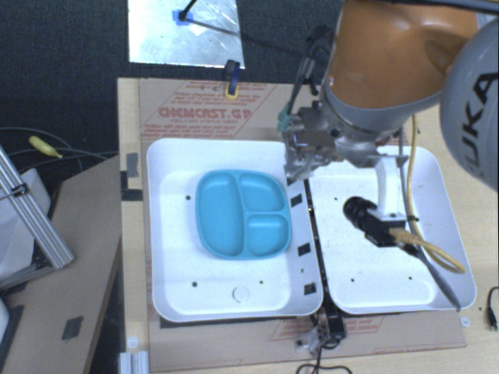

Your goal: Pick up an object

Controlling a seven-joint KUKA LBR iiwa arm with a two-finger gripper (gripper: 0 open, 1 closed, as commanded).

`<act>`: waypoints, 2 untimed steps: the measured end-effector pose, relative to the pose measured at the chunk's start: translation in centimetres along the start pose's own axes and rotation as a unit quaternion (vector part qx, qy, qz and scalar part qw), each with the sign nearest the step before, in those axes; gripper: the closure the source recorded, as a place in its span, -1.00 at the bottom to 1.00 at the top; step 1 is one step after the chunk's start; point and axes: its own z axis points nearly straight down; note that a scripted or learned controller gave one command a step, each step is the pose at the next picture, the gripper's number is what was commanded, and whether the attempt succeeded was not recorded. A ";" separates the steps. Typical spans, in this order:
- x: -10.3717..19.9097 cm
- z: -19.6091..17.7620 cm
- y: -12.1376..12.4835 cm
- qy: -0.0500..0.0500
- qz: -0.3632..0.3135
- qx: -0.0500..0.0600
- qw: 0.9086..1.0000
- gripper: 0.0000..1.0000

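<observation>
1. Jaws of the gripper (pixel 297 168): whether they stand apart or together cannot be told, since the wrist body covers the tips from this slanted view; nothing is seen between them.
2. Blue plate (pixel 242 213): the task's thing, lying flat on the floor of the left bin (pixel 168 232), right of that bin's middle; it has three compartments, one large on its left side and two smaller on its right; its right rim is near the bin's right wall.
3. Gripper and plate: the gripper hangs over the far end of the seam where the two bins meet, just beside the plate's far right corner; whether it touches the plate cannot be told.
4. Small white disc (pixel 240 293): faint and round, on the left bin's floor near its front wall; it lies apart from the plate.
5. Right bin (pixel 366 283): it sits against the left bin along the seam; small black tabs (pixel 304 248) are spaced along that seam.
6. Arm (pixel 390 53): its orange band and grey shell fill the upper right; it reaches in from the right over the far part of the right bin.
7. Cardboard sheet (pixel 203 109): it lies under both bins and bears red print; a yellow and blue clip (pixel 231 80) sits at its far edge; beyond that lies a shiny silver sheet (pixel 183 22) on the dark surface; an aluminium rail (pixel 31 216) slants at the left edge, well apart from the bins.
</observation>
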 end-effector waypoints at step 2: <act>-2.1 -5.8 -1.7 -0.001 0.005 0.001 1.000 1.00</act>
